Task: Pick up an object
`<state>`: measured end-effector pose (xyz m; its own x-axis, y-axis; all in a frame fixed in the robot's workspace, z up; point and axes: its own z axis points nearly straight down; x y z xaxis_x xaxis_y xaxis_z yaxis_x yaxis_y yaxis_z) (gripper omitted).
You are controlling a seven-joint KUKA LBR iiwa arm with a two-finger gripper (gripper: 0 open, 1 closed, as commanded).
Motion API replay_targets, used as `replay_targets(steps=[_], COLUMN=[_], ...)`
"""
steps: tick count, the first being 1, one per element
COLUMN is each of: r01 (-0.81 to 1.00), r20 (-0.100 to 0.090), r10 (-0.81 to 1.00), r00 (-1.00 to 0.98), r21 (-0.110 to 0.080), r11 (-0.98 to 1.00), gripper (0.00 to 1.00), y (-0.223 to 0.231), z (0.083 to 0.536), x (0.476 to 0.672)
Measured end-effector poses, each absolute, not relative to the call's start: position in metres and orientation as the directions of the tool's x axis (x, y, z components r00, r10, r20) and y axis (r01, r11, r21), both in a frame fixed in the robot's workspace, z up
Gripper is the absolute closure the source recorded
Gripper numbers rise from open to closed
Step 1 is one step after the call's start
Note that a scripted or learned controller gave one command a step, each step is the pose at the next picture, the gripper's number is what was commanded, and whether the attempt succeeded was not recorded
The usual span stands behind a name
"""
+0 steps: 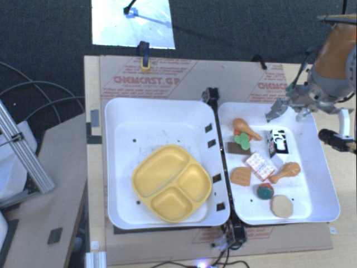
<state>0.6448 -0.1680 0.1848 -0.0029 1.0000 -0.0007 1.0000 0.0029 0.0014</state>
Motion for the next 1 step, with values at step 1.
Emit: replay_targets(steps=[1], r01=[1.0], r20=[0.003], r10=[1.0], r00=[-0.002], r21=[-0.005], r11=[0.002], gripper=[0.0], y=[-0.1246], z=[0.1507], x=[0.5824])
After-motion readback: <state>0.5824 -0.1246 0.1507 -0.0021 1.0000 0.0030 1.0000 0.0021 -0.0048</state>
